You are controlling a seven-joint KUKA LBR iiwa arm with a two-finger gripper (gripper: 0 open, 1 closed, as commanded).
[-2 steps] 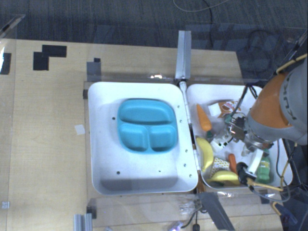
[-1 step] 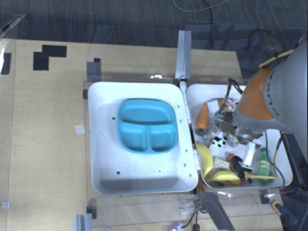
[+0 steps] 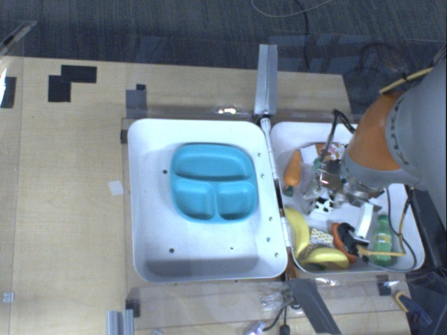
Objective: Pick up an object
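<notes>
The arm (image 3: 401, 135) reaches in over the right bin (image 3: 279, 135), and its hand (image 3: 328, 183) hangs low among the clutter near the middle of that bin; whether it is wide, narrow or holding anything I cannot tell, since the wrist and cables hide it.

The things to pick are all crowded into that bin: an orange carrot-like piece (image 3: 294, 167) toward the left wall, a banana (image 3: 302, 234) along the near left corner with a second yellow piece (image 3: 328, 257) at the near edge, a green bottle (image 3: 383, 234) toward the near right corner, and a small black-and-white patterned item (image 3: 321, 204) just below the hand; the left bin (image 3: 147, 208) carries a blue divided tray (image 3: 213, 181).

The risk, as I judge it, is the crowding; the hand could close on two things at once, or nudge one aside and come up with nothing; the curved banana could slip from a shallow pinch; the loose cable near the wrist might snag.
</notes>
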